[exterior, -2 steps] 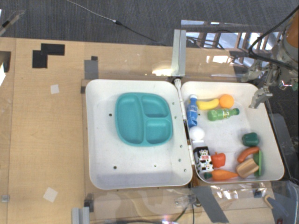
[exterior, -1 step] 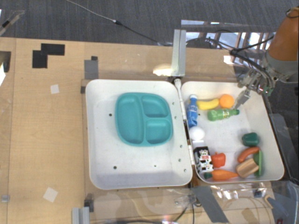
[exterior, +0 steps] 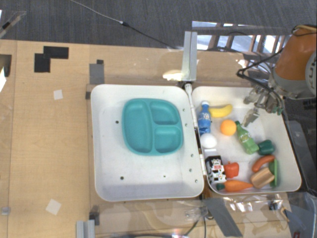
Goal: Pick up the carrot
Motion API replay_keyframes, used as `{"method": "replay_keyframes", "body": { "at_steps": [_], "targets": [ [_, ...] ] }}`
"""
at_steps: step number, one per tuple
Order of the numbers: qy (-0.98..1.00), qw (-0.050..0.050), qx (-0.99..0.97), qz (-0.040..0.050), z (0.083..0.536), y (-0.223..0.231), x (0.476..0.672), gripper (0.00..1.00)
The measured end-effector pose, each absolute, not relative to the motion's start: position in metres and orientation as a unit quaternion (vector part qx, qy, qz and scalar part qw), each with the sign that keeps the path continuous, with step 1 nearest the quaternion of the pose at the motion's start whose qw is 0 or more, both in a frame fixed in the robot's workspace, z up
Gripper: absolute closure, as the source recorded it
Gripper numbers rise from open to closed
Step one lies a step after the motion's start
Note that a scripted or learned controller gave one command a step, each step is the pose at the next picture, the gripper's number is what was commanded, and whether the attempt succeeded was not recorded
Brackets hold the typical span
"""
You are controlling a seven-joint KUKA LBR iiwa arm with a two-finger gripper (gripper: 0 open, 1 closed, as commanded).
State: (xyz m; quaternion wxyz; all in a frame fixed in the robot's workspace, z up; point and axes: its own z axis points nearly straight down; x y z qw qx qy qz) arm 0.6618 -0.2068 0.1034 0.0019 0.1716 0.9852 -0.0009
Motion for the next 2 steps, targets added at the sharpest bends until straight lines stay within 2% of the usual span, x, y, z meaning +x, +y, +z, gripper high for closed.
{"method": "replay_keyframes", "body": {
  "at_steps": [1, 2],
  "targets": [
    [0.993, 0.005, 0.116, -0.0001, 0.087, -0.153, 0.640, 0.00],
    [0.989, 0.005, 0.151, 0.0006, 0.088, -0.103, 0.641, 0.00]
  ]
}}
